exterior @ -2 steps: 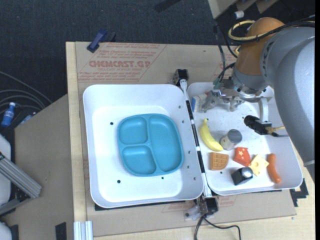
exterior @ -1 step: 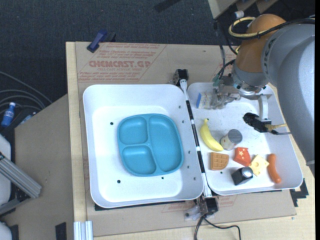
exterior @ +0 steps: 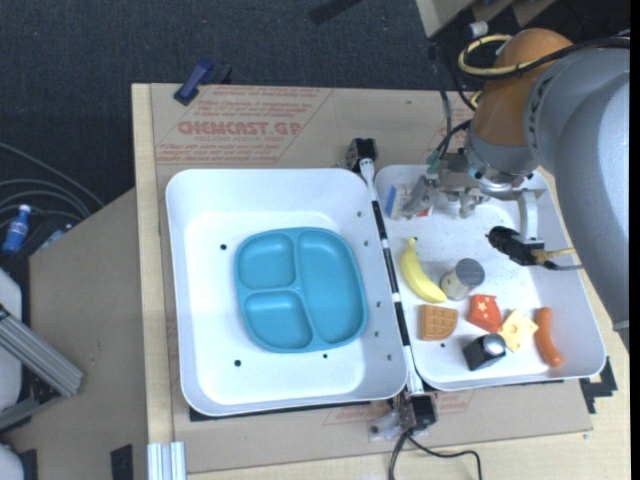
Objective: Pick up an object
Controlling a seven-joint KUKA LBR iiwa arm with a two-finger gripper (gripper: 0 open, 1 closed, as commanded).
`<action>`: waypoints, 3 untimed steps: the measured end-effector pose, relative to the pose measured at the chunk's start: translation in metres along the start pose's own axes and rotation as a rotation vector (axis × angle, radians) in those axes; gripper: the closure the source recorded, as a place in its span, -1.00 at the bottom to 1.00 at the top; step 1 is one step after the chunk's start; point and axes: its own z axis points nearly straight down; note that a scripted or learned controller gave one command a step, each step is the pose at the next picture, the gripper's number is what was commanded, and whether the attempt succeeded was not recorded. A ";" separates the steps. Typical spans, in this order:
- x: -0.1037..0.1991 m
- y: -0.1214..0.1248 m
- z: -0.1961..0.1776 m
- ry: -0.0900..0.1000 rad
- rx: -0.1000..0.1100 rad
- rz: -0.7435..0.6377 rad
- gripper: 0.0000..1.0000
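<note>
The hand (exterior: 447, 190) hovers low over the far end of the right bin (exterior: 575, 298), beside something small and blue (exterior: 392, 203); whether its grip is open or closed, I cannot tell. The banana (exterior: 421, 274), waffle (exterior: 437, 321) and sausage (exterior: 547, 335) lie nearer. A blue divided plate (exterior: 299, 288) sits in the left bin (exterior: 200, 268).

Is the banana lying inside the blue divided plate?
No, the banana lies in the right bin beside the waffle, while the blue plate sits in the left bin.
</note>
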 end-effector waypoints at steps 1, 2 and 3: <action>0.001 0.001 -0.011 0.001 -0.004 0.000 1.00; 0.001 0.001 -0.010 0.001 -0.003 0.000 -1.00; 0.002 0.002 0.008 0.007 -0.006 -0.004 -1.00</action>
